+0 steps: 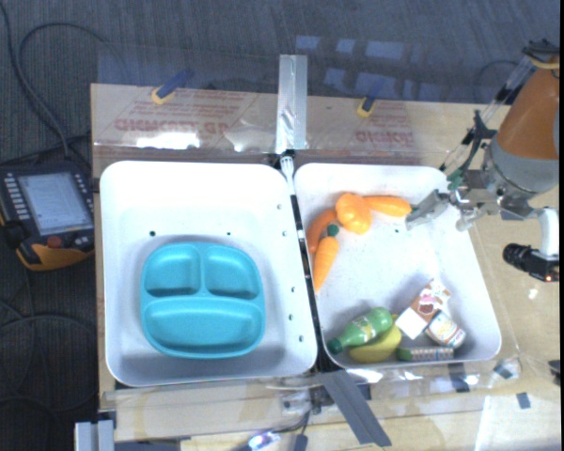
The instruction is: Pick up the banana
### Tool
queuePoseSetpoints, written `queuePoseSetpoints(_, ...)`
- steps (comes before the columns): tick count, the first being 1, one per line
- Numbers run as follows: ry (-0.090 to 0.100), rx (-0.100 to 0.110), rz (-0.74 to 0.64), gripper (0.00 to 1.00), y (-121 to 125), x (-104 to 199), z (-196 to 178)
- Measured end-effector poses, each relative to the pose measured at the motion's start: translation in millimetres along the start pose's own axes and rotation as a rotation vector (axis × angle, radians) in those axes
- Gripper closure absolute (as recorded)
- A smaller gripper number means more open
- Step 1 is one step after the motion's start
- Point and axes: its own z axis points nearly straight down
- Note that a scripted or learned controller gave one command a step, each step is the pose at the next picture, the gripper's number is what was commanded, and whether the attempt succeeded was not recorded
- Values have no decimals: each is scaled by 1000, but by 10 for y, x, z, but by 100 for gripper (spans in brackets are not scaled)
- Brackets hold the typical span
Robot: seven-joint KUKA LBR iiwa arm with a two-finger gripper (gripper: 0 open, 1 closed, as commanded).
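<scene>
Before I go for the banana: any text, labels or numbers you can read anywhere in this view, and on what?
None legible.
Red printing on the clear sheet behind the bins: reversed and blurred.
Small carton beside the banana: label too small.
Handheld pendant screen: washed out.

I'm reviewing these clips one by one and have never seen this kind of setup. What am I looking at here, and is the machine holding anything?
This is one camera fixed above a bench, looking down at a slant. The grey and orange machine at the right is a robot arm; its gripper is the grasping part, reaching in over the right bin. Nothing can be seen between its fingers, so it seems to hold nothing.

Two shallow white bins sit side by side. The left bin holds a blue divided tray. The right bin holds toy food: an orange pepper, carrots, and near the front edge a green bottle lying against the banana, beside small cartons. The banana, its target, lies far from the gripper.
</scene>
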Motion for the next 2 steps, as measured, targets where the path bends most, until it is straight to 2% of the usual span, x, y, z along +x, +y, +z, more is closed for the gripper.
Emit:
queuePoseSetpoints(1, 0, 2, -177, 0, -428, 1090, 428)
queuePoseSetpoints(2, 0, 1, -177, 0, -427, 1089, 428)
